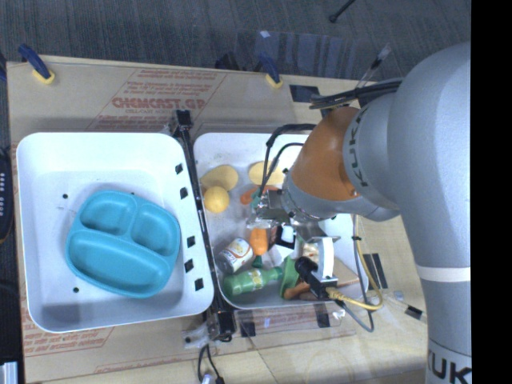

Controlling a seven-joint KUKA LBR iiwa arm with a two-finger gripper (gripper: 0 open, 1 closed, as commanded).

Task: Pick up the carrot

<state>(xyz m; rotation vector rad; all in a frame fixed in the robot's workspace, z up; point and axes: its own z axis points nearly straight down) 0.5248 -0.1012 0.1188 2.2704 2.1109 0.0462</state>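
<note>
A grey robot arm with an orange band reached down into the right of two white bins on a bench.

The gripper [268, 232] sat low in the right bin [232, 146], among a crowd of small items. The carrot [258, 239], a short orange piece, lay directly under the gripper near the bin's middle; whether the gripper was apart or clamped on it could not be told. Two yellow lemons [219, 188] lay up and to the left of the carrot. A small can [237, 254] and a green bottle [252, 281] lay just below it. The left bin [48, 154] held a blue divided plate [122, 242].
</note>
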